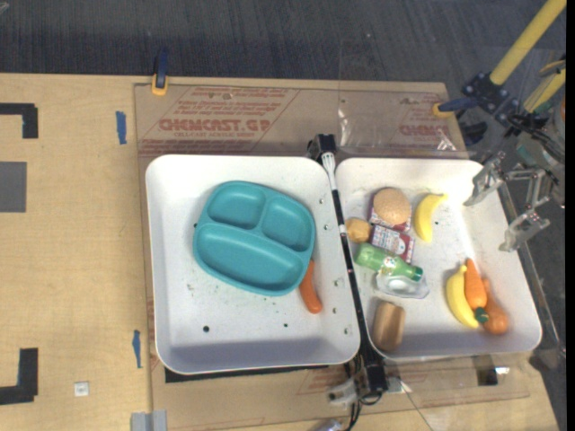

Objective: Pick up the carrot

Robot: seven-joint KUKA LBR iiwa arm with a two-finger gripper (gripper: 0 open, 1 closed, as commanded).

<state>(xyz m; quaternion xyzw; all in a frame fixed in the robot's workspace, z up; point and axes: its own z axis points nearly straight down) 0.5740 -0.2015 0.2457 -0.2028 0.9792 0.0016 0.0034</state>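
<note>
— In the right bin [530, 268], near its front right corner, is that the carrot [476, 287]?

— Yes. It is orange, smooth and tapered, with a speck of green near its thick end. Its long axis runs slantwise: the thin tip points to the bin's back edge, the thick end to the front right corner. It lies against a curved yellow banana [457, 300] on its left.

— And the gripper [505, 206]?

— At the right bin's right edge, near the back corner. Its two thin metal fingers stand apart with nothing between them, well clear of the carrot.

— What else is in that bin?

— A round tan bun [391, 205], a second banana [427, 215], a glossy green bottle [384, 262] and a brown cylinder [388, 323].

— The left bin [180, 312]?

— A teal plastic plate [253, 237], rounded, with three compartments. At its front right edge lies a slim orange stick [310, 293]; what it is I cannot tell.
</note>
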